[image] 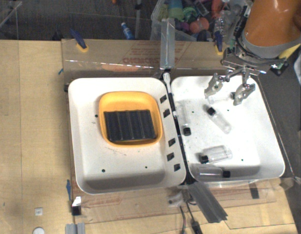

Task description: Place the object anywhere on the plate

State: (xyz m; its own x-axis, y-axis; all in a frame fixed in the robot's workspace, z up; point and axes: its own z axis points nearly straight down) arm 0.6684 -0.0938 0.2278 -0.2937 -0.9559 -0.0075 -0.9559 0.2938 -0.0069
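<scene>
**Ridged block on the plate, gripper spread wide over the other bin**

A black ridged block lies flat in the middle of the yellow plate, which sits in the left bin on the desk. Well apart from it, the gripper hangs over the far end of the right bin, fingers wide with nothing between them. Near it lies a clear vial with a black cap, and a second vial lies nearer the camera.

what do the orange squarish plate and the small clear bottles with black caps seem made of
Orange squarish plate: probably moulded plastic, smooth and slightly glossy, with a soft glow along its rim. Small clear bottles with black caps: see-through plastic or glass, unclear which; the white bin shows through them.
</scene>
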